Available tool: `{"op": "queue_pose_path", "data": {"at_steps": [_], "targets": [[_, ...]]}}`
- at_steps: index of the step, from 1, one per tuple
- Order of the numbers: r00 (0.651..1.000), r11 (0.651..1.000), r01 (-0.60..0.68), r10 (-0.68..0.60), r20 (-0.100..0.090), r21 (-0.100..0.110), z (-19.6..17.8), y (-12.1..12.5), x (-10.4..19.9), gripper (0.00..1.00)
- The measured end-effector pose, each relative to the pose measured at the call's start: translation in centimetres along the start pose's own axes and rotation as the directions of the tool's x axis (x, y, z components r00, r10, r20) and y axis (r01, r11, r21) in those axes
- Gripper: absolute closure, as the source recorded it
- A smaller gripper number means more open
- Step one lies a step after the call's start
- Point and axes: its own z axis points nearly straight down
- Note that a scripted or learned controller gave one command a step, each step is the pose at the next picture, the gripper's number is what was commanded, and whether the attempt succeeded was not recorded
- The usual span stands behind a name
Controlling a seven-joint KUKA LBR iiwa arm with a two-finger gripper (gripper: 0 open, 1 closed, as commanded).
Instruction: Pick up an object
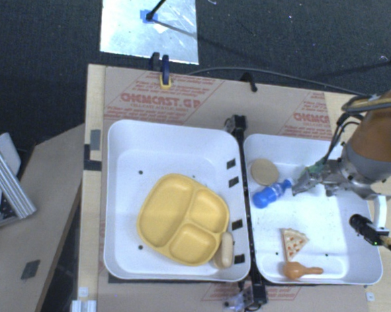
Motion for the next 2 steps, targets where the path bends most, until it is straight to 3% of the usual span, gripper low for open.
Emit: {"op": "queue_pose_path", "data": {"at_steps": [1,2], "targets": [[1.000,1.000,0.000,0.000,0.002,-0.006,-1.4,0.2,-0.1,1.00],[1.000,1.000,0.002,-0.002,0.002,-0.007,-6.3,-0.3,0.6,1.00]]}}
